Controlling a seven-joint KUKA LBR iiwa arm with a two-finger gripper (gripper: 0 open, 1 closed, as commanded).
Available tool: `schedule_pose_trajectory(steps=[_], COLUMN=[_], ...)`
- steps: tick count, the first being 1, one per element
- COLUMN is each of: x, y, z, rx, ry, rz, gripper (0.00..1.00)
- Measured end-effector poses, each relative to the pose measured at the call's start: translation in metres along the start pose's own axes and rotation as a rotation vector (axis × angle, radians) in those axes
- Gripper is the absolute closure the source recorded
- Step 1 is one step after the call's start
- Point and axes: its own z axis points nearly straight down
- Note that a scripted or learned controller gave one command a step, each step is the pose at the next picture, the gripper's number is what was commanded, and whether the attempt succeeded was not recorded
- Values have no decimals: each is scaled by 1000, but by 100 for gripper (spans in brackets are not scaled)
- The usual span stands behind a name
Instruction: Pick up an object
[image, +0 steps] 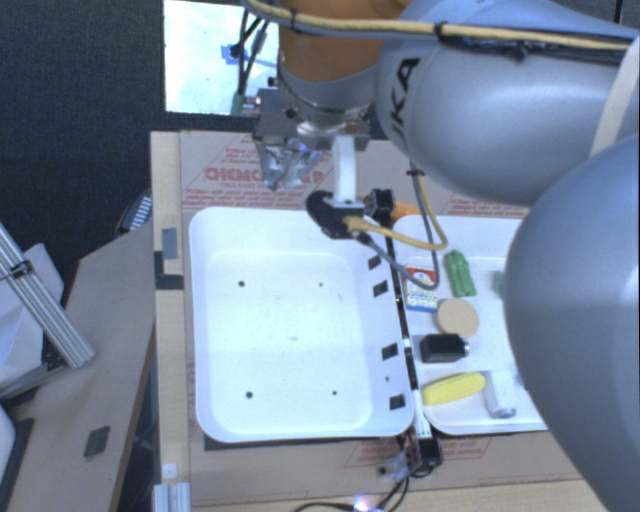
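The things we could pick lie in the right bin (470, 425), lower right of centre: a tan round disc (458, 317), a small black block (443, 347) just below it, a yellow piece (454, 388) near the bin's lower rim, and a green ridged piece (458, 271) above the disc. None is lifted yet. The gripper (287, 166) sits at upper centre, over the cardboard-covered surface (225, 165) beyond the far rim of the left bin (290, 330); whether its jaws are spread or pressed together we cannot tell.

We judge the reach is the step in hand. The disc or yellow piece look the easiest, each with a little bare floor around it. We should come straight down, since the black block lies close to the dividing rims and a yellow cable (400, 238) trails over that bin's upper part. The left bin offers open room for crossing.
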Motion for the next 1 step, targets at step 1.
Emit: schedule_pose_trajectory(steps=[1], x=[-2], y=[37], z=[2], rx=[-3], ry=[-1], rz=[4], gripper=[100])
